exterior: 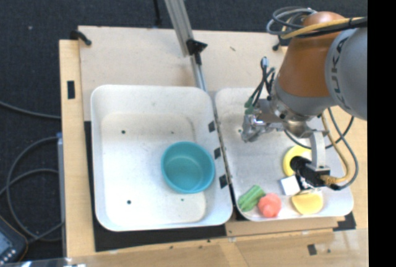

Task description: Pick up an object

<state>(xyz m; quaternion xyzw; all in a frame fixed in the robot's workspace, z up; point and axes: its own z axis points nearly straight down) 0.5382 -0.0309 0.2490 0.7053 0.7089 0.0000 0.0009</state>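
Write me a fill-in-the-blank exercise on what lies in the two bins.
1. The blue bowl lies in the ____ bin.
2. The green object lies beside a ____ ball.
3. The arm hangs over the ____ bin.
4. The left bin holds ____ bowl(s).

Missing words: left; red; right; one

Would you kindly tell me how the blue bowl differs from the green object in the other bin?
The blue bowl is round, open and clearly larger; the green object is small and elongated. The bowl sits in the left bin, the green object in the right bin, beside a red object.
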